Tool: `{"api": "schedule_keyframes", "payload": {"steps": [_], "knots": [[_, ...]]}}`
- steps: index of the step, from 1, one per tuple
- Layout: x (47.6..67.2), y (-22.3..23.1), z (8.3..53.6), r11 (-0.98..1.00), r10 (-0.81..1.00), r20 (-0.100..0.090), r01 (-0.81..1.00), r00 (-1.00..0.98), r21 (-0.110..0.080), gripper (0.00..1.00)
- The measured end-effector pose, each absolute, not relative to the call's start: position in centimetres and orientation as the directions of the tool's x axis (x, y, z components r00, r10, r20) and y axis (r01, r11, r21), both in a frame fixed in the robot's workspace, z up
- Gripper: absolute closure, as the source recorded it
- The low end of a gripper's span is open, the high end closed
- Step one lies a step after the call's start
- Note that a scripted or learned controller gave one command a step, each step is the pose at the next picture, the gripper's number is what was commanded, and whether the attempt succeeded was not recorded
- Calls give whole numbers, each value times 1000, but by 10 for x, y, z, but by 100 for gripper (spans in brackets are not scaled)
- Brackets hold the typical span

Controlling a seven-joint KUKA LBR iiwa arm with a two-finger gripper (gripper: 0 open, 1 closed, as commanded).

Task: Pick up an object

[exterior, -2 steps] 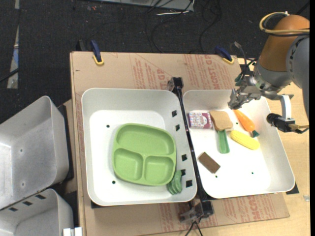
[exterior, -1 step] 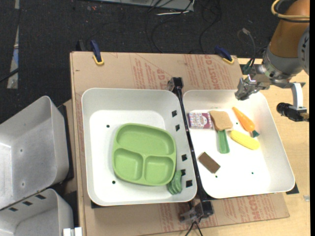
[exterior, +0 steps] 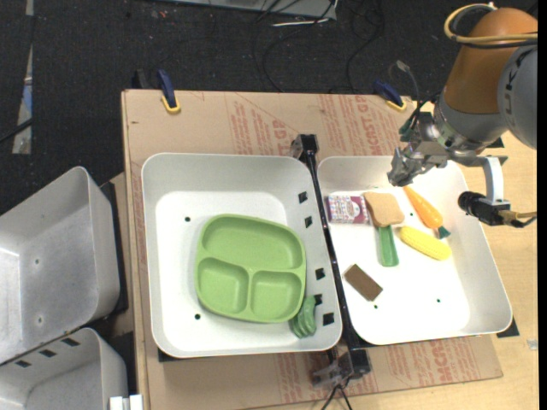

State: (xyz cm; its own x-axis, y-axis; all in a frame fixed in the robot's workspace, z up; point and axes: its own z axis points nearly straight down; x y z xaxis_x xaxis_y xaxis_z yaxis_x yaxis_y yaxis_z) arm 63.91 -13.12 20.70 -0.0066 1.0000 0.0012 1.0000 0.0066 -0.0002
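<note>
Two white bins sit side by side on the bench. Left bin (exterior: 162, 254) carries the largest item, a green divided plate (exterior: 250, 267), lying flat near its middle; a small green fork-like piece (exterior: 303, 323) lies at the plate's lower right corner, against the divider. None of that is near me.

Right bin (exterior: 479, 310) holds the pickable clutter, bunched in its upper half, so that is where I hang. My arm (exterior: 487, 75) comes in from the right with the wrist tipped down over the bin's upper right part. My gripper (exterior: 403, 175) sits just above and beside the cluster, nothing visibly between its tips; whether the tips are apart or together I cannot tell from this angle.

Items, larger to smaller:
- yellow banana-like piece (exterior: 425, 243), lying flat at a slant, lower right of the cluster.
- orange carrot (exterior: 425, 209), slanted, just under my gripper; its lower end meets the yellow piece.
- tan bread-like slice (exterior: 384, 209) with a green handle (exterior: 388, 248) running down from it.
- purple-and-white packet (exterior: 346, 208), just left of the slice, near the divider.
- brown block (exterior: 363, 282), alone, well apart, lower down.

Judgement: carrot is the nearest candidate. Crowding is the risk; neighbours touch it. The brown block offers freer sides.
</note>
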Motion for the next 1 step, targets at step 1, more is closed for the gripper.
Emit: {"api": "schedule_keyframes", "payload": {"steps": [1], "knots": [[612, -82, 219, 8, 1000, 2, 1000, -7, -1, 100]]}}
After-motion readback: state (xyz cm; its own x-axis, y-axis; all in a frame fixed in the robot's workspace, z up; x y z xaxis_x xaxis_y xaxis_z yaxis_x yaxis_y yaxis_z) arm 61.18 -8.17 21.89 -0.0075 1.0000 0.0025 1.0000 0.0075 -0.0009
